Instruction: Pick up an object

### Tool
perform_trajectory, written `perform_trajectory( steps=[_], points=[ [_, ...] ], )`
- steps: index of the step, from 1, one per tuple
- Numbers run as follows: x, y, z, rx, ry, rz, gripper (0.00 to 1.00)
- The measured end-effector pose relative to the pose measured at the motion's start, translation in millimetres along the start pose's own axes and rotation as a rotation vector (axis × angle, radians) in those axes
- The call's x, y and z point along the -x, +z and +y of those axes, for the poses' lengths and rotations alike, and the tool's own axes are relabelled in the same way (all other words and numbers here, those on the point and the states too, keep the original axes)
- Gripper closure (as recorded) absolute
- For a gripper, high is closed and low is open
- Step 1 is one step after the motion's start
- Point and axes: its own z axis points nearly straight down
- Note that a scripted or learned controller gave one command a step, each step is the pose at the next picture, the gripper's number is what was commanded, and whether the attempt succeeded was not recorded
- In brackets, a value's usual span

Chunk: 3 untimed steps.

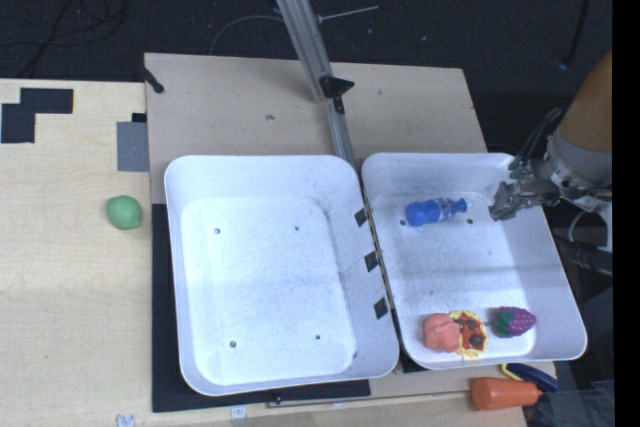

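A blue bottle [434, 211] lies on its side in the upper part of the right bin [470, 315]. Near that bin's front edge sit an orange and yellow toy [452, 332] and a purple berry-like piece [512, 321]. My gripper [503, 204] hangs at the bin's upper right, a short way right of the blue bottle and apart from it. Its fingers point left and down, and I see nothing between them.
The left bin [200, 177] stands beside the right one. A green ball [124, 212] rests on the wooden bench at the far left. An orange carrot-shaped toy [503, 393] lies on the bench just in front of the right bin. A metal rail [305, 25] slants up behind the bins.
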Motion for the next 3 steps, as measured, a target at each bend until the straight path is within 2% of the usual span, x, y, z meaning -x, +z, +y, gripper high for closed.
perform_trajectory(
  steps=[1,2,3],
  points=[
    [-3.5,-61.3,-2.9,0.0,-0.001,0.0,1.0],
    [-2.9,-100.3,-2.3,-0.001,-0.001,0.001,1.0],
    [-55.4,-94.3,-4.1,-0.005,-0.004,0.003,1.0]
  ],
)
